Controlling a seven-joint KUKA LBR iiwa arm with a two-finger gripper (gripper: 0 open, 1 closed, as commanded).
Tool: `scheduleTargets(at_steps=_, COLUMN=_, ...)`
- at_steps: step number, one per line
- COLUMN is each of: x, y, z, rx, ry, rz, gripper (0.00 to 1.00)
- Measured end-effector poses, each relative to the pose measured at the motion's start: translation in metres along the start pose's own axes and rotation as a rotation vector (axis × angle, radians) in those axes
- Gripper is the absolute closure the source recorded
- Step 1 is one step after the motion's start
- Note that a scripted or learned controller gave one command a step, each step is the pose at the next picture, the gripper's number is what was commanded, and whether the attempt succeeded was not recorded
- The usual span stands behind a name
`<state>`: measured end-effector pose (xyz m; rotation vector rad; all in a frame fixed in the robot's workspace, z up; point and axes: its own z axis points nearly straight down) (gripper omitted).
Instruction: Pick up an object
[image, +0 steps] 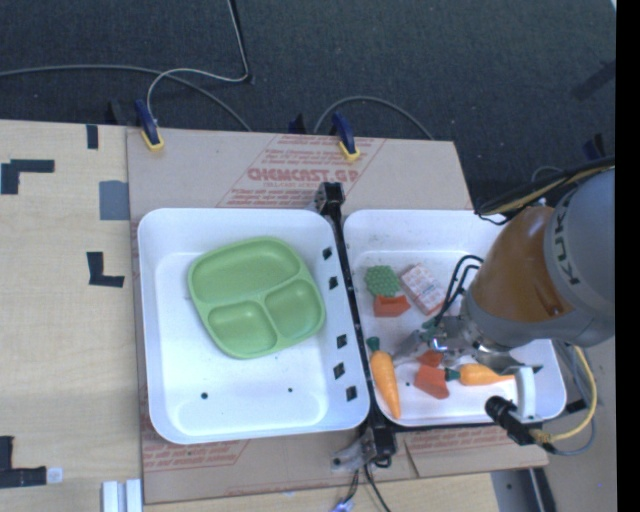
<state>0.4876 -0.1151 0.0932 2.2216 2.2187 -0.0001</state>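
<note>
White bins (160, 300): two. Green tray (255, 295): one. Carrots (385, 383): two. Claw (432, 345) state unclear.

Arm bent low, gripper (432, 345) apparently pointing down.

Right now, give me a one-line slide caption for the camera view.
Arm low over the right bin of toy food; green divided plate in the left bin.

A robotics lab: clamped cardboard sheet (300, 175), white bins (160, 300), trailing cables (190, 75).
</note>
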Motion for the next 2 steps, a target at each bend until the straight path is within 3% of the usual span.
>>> scheduleTargets(at_steps=1, x=0.001, y=-0.001, z=-0.009, rx=0.004, ry=0.002, rz=-0.001, gripper=1.00)
scheduleTargets(at_steps=2, x=0.082, y=0.025, z=-0.091, rx=0.002, ry=0.002, rz=-0.004, gripper=1.00)
